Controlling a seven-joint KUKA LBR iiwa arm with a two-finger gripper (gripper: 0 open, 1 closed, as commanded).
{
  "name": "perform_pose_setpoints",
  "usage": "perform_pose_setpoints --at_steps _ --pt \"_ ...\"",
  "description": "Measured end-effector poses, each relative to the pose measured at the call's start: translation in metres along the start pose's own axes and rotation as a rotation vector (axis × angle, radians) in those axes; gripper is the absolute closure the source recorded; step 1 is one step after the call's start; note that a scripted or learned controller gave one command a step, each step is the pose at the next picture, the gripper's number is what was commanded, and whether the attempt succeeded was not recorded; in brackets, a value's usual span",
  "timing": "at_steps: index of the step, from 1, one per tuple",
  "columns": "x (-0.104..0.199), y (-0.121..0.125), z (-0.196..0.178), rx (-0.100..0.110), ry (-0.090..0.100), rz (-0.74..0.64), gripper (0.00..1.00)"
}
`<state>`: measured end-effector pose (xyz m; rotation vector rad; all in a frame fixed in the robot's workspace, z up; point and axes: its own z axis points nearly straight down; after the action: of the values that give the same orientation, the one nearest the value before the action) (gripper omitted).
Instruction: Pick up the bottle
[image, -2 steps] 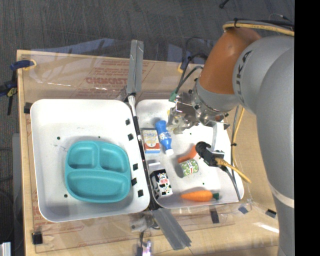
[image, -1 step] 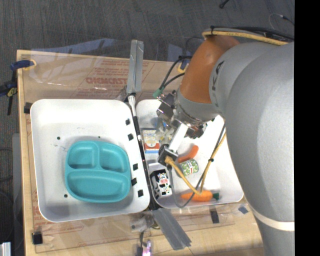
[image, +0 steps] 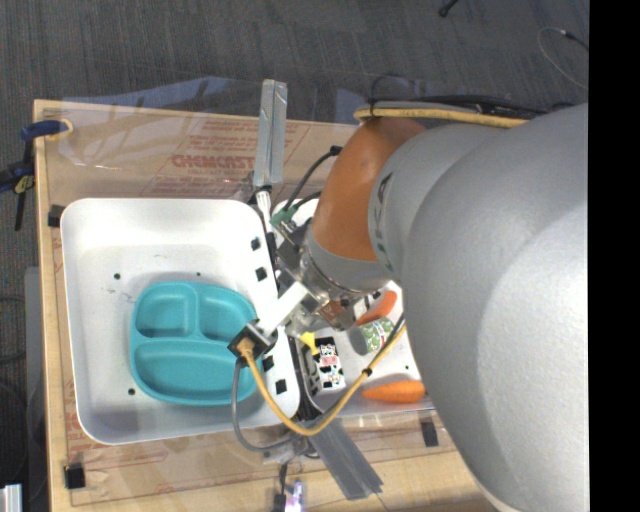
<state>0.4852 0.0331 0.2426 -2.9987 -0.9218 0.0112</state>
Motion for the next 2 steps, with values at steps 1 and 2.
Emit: perform_pose_setpoints --at_steps 1,2 --pt "0.077 -0.048 0.032 -0.003 0.004 0.381 1.00" --pt "0.111 -0.100 -0.011 -0.005 0.006 0.366 1.00"
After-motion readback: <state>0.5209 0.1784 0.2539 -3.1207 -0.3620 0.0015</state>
